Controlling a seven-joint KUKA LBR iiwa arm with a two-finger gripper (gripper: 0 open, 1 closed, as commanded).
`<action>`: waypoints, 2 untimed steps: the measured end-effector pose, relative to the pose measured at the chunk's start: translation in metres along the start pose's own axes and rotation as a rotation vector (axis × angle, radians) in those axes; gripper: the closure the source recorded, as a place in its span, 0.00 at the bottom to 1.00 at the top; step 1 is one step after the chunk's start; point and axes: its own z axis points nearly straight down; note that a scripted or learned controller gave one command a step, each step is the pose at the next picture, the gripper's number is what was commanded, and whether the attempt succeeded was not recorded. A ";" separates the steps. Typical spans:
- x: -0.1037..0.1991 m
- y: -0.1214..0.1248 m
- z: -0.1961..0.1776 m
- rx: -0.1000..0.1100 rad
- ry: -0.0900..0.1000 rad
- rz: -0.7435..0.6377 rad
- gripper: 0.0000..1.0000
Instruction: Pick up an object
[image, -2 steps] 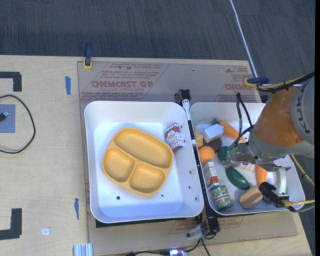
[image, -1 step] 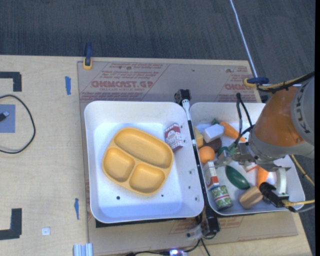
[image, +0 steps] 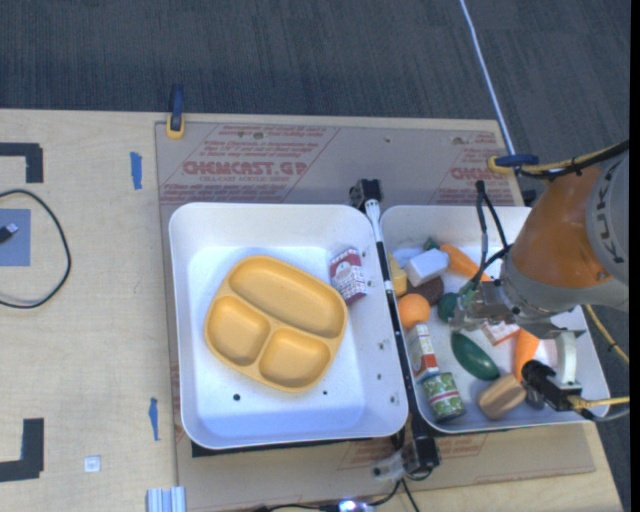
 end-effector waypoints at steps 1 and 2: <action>0.000 0.000 0.000 0.000 0.000 0.000 0.00; 0.000 0.002 -0.010 -0.004 0.000 -0.001 1.00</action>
